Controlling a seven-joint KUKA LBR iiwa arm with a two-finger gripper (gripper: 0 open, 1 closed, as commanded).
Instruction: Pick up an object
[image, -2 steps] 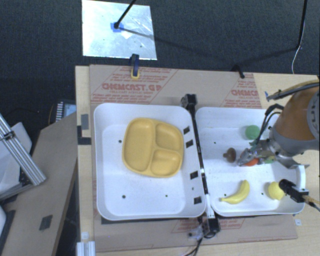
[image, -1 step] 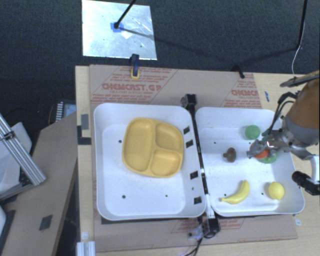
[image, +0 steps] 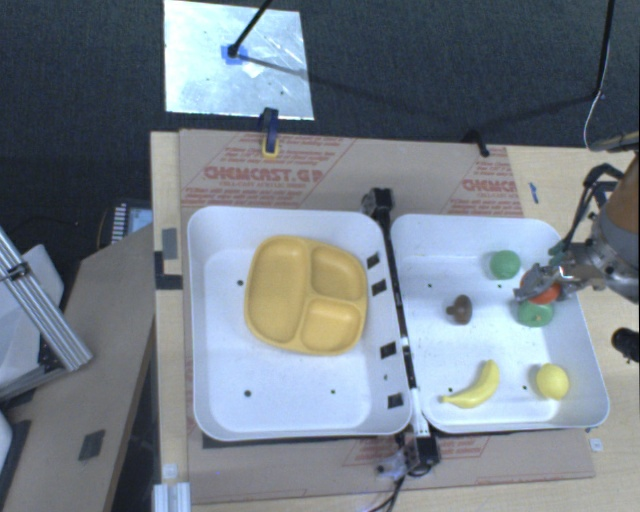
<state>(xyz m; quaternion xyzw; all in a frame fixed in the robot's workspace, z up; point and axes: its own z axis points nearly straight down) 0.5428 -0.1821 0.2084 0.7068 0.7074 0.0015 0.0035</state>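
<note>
Orange shows between the gripper's (image: 541, 291) tips, just above a green fruit (image: 535, 313) at the right bin's (image: 430, 415) far edge — whether it grips anything, I cannot tell; a good pick needs centring over that fruit — clear of the wall

Arm (image: 620, 225) cut off at right edge

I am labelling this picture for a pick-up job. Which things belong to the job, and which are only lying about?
Belong to the job:
- claw, over the right bin's far right side
- green ball
- green fruit under the claw
- brown object
- banana
- lemon

Only lying about:
- yellow divided tray in the left bin
- silver sheet beyond the bench
</note>
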